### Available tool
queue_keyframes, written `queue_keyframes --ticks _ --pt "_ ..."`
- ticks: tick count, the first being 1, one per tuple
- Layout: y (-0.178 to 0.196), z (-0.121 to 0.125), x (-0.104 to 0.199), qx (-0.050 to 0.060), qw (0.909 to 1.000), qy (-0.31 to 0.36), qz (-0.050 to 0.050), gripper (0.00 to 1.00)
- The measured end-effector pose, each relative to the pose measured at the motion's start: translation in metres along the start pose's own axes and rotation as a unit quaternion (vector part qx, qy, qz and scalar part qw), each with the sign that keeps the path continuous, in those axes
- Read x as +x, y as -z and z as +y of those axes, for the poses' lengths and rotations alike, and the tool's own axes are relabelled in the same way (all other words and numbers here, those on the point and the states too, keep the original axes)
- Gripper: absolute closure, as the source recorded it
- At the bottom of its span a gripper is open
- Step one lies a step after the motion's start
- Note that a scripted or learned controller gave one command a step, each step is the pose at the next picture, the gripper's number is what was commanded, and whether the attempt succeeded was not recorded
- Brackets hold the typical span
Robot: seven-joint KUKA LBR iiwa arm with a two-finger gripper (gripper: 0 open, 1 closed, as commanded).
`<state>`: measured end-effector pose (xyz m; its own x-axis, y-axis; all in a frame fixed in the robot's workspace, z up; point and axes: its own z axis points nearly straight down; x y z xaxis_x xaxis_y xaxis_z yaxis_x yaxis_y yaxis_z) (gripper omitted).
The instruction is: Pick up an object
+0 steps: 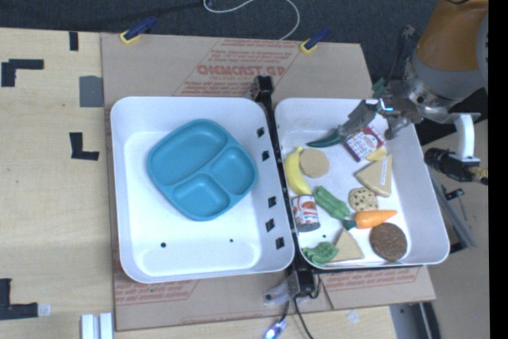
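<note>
My grey arm (444, 59) reaching in from the right, orange band above my wrist, wrist angled down and leftward, my gripper (367, 117) low over the upper part of the right-hand side, dark fingers (355, 120) pointing left and down

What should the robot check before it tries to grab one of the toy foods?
1. Gripper over the right bin, where the food is: ok.
2. Something right under it: ok, a red-and-white packet and a dark green piece lie there.
3. Already holding something: cannot tell.
4. Target lying apart from its neighbours: not ok, the packet touches the green piece and a cheese wedge.
5. Blue plate out of the way in the left bin: ok.
</note>
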<state>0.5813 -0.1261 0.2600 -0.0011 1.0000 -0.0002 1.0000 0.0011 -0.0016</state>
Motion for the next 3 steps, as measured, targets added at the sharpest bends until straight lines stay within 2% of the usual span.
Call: queue_keyframes --ticks 1,2,3 --pt "0.014 -0.063 0.062 0.001 1.0000 0.002 0.002 0.00" --pt "0.017 -0.095 0.086 0.001 1.0000 0.001 0.001 0.00" --pt "0.026 -0.094 0.085 0.001 1.0000 0.001 0.000 1.00"
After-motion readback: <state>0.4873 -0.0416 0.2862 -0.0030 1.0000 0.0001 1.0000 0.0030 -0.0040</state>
